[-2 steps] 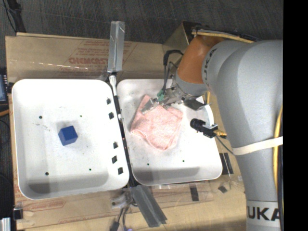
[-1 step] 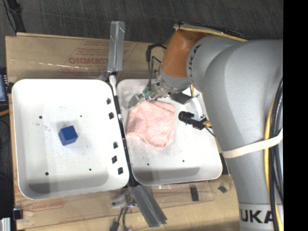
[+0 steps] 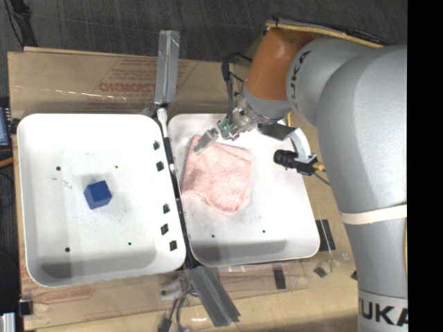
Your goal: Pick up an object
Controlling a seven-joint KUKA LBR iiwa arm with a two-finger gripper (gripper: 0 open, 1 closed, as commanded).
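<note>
While the grey arm [image 3: 346, 116] leans over the right bin [image 3: 291, 220], its pincer [image 3: 211, 139] sits at the pink cloth's [image 3: 218, 175] upper edge; whether it is open or closed I cannot tell. Soft fabric may slide out or drag. Left bin's blue cube [image 3: 98, 194] lies well apart.

Two shallow white bins side by side, small blue cube [image 3: 97, 194] in left bin [image 3: 41, 144], crumpled pink cloth [image 3: 220, 175] in right bin [image 3: 291, 213], grey two-finger gripper [image 3: 205, 142] at cloth's upper edge, centre frame.
</note>
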